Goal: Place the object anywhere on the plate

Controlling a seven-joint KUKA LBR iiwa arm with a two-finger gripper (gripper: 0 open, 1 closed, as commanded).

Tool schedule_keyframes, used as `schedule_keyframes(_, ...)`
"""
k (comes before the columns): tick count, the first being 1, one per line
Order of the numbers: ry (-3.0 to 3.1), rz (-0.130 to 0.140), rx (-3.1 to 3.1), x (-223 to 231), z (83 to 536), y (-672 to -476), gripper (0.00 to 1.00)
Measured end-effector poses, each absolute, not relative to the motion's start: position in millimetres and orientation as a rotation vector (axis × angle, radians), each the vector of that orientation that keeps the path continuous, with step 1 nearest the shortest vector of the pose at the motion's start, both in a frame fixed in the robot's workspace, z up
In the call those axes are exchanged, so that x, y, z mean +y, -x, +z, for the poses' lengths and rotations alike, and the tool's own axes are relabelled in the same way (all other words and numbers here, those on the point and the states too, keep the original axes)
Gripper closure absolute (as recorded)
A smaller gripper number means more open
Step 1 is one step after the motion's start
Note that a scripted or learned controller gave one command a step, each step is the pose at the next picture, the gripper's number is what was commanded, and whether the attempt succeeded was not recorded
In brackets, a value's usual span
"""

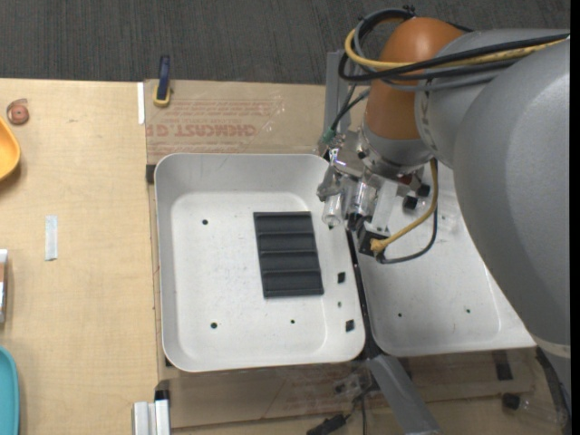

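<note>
Nearest the camera, off the left bin's [163, 243] near left corner, a teal rim [5, 392] pokes in at the edge of the bench [82, 288]. It may be a plate, though too little of it shows to be sure. Just inside the left bin's right wall sit two small black bits [350, 325], too small to name. In the middle of the left bin lies a dark ribbed slab [288, 254], flat, long side running front to back, apart from every wall. It is the only sizeable loose thing in either bin, so I take it for the task's thing, whether as the object or as the plate I cannot tell. The right bin [453, 333] adjoins the left bin's right wall and is largely covered by the grey arm [507, 152]. The claw [347, 208] hangs over the far part of that shared wall, beyond and to the right of the slab and not touching it. Whether it is wide or narrow cannot be told, nor whether it carries anything. By my reading the task is at its start: nothing placed, a pick not yet made. Looping yellow cables [408, 229] crowd the claw, and the bin wall beneath it could foul a descent. Behind the left bin lie a cardboard sheet [217, 120] and a blue clip [163, 80]. Far off to its left is an orange dish edge [5, 152].
</note>
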State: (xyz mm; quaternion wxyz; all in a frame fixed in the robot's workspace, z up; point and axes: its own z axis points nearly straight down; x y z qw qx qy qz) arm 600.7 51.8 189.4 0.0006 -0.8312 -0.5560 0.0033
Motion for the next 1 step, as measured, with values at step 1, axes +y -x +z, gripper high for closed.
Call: schedule_keyframes(1,2.739,0.011,-1.536,132.5,194.7,-545.1,1.0)
